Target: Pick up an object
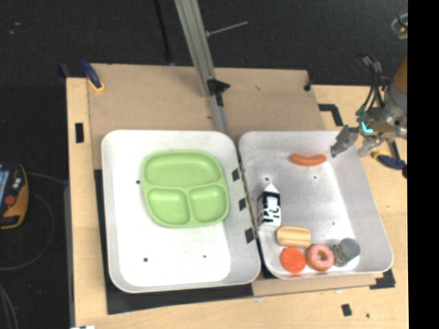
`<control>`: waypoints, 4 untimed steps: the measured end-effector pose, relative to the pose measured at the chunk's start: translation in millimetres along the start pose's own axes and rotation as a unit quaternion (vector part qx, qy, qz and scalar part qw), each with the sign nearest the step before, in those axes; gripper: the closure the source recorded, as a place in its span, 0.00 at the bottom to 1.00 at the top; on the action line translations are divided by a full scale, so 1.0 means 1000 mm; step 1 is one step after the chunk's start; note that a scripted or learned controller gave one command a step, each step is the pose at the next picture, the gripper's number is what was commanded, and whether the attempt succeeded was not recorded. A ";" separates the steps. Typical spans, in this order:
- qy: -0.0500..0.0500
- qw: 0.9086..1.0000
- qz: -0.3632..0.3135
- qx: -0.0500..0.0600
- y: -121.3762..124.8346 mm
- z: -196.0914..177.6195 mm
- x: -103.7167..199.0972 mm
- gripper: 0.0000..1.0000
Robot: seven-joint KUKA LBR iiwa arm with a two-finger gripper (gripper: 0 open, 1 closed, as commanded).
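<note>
Two white bins: left bin (123, 266), right bin (357, 184). One green divided plate (185, 187). One sausage (308, 159). One black-and-white bottle (270, 205). One bread roll (293, 236). One orange ball (293, 260). One pink donut (319, 257). One grey cylinder (347, 249).

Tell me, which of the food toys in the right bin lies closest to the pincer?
The orange sausage, alone near the bin's far edge, just left of the pincer. The bread roll, tomato and doughnut cluster at the near edge.
</note>
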State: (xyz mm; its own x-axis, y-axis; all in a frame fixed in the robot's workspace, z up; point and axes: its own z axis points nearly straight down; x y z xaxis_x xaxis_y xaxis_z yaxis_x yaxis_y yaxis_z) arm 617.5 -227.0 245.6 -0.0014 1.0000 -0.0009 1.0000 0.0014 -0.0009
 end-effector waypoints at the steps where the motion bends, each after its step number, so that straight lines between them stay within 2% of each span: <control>1: 0.000 1.000 0.000 -0.001 0.001 -0.001 0.000 0.00; 3: 0.000 1.000 -0.002 0.001 0.014 0.117 0.001 0.00; 4: -0.001 1.000 -0.002 0.000 0.014 0.146 0.000 0.00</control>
